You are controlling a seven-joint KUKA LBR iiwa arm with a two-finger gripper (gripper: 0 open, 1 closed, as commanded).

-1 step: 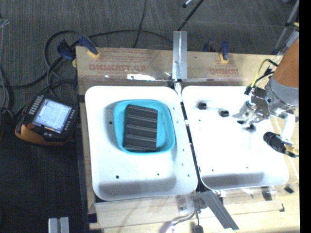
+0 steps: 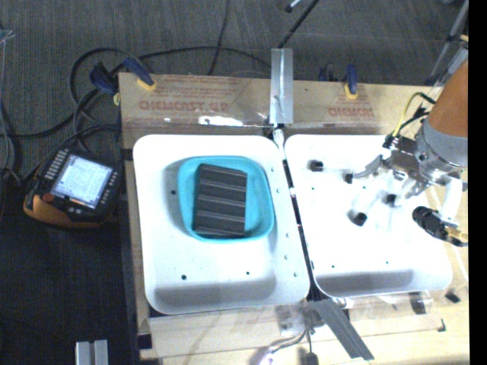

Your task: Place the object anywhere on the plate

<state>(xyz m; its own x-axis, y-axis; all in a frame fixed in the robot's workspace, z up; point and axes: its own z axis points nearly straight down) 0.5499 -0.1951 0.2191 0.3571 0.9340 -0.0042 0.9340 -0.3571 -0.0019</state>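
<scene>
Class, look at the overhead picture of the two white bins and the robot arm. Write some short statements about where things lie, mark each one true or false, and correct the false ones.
1. The dark ridged block lies on the blue plate. True.
2. The blue plate sits in the right bin. False: it sits in the left bin.
3. The claw is over the right bin. True.
4. The claw is touching the dark ridged block. False: they are apart, in different bins.
5. A handheld screen unit lies left of the bins. True.
</scene>
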